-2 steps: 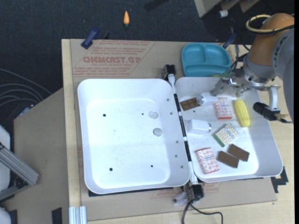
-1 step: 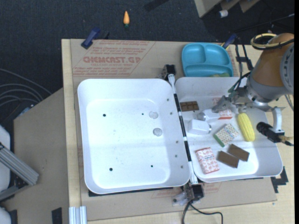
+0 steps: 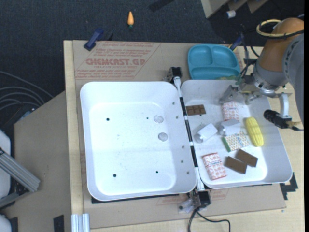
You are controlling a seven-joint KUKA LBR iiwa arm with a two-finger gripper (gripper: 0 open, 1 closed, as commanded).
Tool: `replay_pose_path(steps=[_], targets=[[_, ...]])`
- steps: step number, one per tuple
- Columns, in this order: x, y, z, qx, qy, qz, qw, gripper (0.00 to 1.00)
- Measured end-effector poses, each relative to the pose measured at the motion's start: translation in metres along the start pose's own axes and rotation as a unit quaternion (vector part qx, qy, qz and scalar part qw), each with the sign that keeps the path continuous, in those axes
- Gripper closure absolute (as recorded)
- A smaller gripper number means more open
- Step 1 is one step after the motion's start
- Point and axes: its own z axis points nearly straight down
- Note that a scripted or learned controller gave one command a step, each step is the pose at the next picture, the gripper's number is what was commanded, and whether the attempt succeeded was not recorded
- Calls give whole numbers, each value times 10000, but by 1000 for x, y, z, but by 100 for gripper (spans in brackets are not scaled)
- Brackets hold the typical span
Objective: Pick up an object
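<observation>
Reaching in from the right, the arm [image 3: 280,52] hangs over the far right corner of the right bin [image 3: 285,166]. Its gripper [image 3: 235,93] sits low at the bin's far edge, just above a red-patterned packet [image 3: 231,111]. Whether the gripper is released or clenched cannot be told; nothing is seen in it.

Right bin contents:
- Dark bar [image 3: 195,110] near the left wall, at the divider.
- White block [image 3: 206,132] near the middle.
- Pale wrapper [image 3: 231,127] beside the packet.
- Corn cob [image 3: 254,131] toward the right wall, lying lengthwise.
- Checked sachet [image 3: 237,141] touching the cob's left side.
- Brown bar [image 3: 245,157] and a second brown piece [image 3: 235,165] overlapping near the front edge.
- Red packet [image 3: 214,166] at the front left corner.

Items crowd the middle and front; the far left corner and the strip along the right wall leave open floor.

Left bin [image 3: 96,93] holds two small round discs [image 3: 161,128] near its right wall; the remaining floor is open.

Teal tray [image 3: 212,62] sits on the bench beyond the right bin, touching its far rim.
</observation>
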Motion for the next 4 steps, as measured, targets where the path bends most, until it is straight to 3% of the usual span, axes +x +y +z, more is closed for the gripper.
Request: replay_pose_path(steps=[1, 2, 3, 4], targets=[[24, -84, 1, 16, 9, 11, 10000, 0], [-28, -148, -46, 19, 10, 13, 10000, 0], [9, -103, 1, 4, 5, 2, 10000, 0], [63, -49, 0, 2, 8, 4, 10000, 0]])
